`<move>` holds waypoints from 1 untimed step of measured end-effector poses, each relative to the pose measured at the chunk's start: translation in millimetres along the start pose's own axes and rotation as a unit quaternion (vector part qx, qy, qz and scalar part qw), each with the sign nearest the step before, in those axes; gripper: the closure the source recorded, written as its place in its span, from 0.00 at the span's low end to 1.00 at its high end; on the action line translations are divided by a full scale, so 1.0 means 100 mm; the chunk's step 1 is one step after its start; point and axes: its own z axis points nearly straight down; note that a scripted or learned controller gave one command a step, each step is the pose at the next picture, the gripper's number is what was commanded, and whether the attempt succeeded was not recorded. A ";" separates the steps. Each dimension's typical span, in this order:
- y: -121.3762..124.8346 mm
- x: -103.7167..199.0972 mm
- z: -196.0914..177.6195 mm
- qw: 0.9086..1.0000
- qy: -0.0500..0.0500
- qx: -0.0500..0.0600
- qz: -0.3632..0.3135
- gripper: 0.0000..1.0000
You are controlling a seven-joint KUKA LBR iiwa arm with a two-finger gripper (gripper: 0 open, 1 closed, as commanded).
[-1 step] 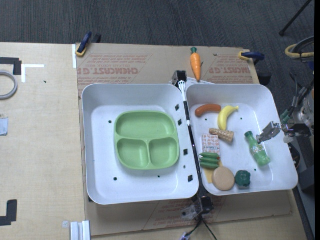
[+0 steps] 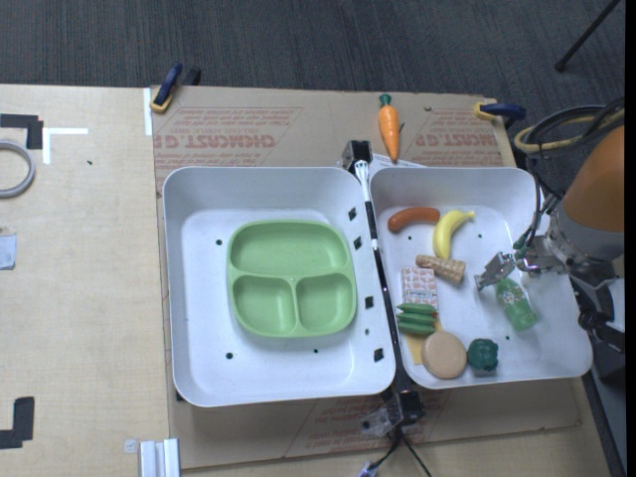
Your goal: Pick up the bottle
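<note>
right, lower edge first, working up the view:
cable clip: dark clamp and wires sit at the near edge, below the seam between the two bins.
left bin: white, shallow, carrying a green divided tray with three compartments, set square in the middle.
right bin: white, packed with toy food.
near row: a tan round bun sits beside a dark green broccoli piece, both close to the near wall.
middle row: green beans lie just above the bun, a pink patterned packet above those, a wafer tilted across its top corner.
bottle: pale green, lying on its side on the bin floor in the right half, cap end pointing up-left.
gripper: metal fingers come in from the right, tips at the bottle's upper end, touching or just over it; can't tell how far they are spread, and the bottle looks to be resting on the floor rather than lifted.
arm: grey with orange band, over the right wall.
far row: banana and sausage near the far wall.
carrot: outside the bins, on the cardboard beyond them.
</note>
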 end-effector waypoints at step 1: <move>0.00 -0.01 -0.10 1.000 -0.001 -0.001 0.001 1.00</move>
